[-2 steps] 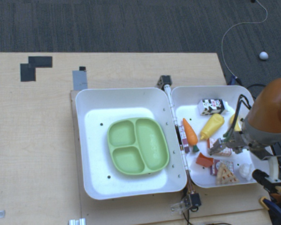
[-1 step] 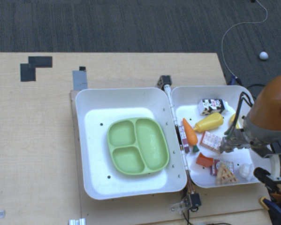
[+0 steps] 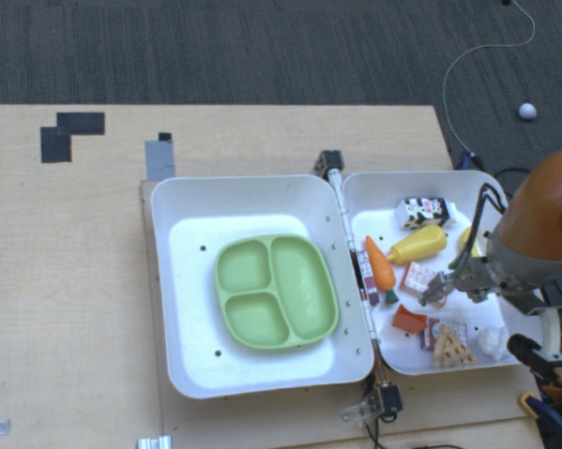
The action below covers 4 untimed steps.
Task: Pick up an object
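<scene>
The right bin [image 3: 383, 190] holds several small toys: an orange carrot [image 3: 379, 263], a yellow piece [image 3: 418, 244], a black-and-white item [image 3: 423, 209], a white-and-red block [image 3: 416, 276], a flat red piece [image 3: 409, 320] and a tan wedge [image 3: 449, 347]. My gripper [image 3: 437, 291] reaches in from the right and hangs low over the bin's middle, just right of the white-and-red block and above the red piece. Its tip is small and partly lost against the toys. I see nothing held in it.
The left bin [image 3: 185, 271] carries a green divided plate [image 3: 275, 291]. A white lump [image 3: 492, 339] lies at the right bin's near right corner, under the arm [image 3: 544, 224]. Cables and clamps sit along the bench's front edge.
</scene>
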Tool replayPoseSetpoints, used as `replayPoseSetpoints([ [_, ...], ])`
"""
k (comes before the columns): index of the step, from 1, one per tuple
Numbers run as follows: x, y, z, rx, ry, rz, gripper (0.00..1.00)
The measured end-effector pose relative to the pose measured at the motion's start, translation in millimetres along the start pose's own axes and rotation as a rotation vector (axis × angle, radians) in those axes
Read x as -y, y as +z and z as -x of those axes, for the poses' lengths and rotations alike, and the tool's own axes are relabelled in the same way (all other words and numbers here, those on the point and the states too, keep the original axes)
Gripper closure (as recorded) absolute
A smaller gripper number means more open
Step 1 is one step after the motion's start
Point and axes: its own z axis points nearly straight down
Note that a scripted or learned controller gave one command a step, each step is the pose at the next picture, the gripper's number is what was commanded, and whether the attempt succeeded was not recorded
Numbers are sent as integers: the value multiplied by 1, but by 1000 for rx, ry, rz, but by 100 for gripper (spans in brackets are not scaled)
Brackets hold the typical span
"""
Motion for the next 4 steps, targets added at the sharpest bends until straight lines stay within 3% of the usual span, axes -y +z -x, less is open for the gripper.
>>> replayPoseSetpoints([
  [1,5,31,-50,3,3,-10,0],
  [2,2,20,-51,3,2,-3,100],
  [3,2,20,-51,3,2,-3,0],
  [4,0,9,-51,3,0,1,100],
])
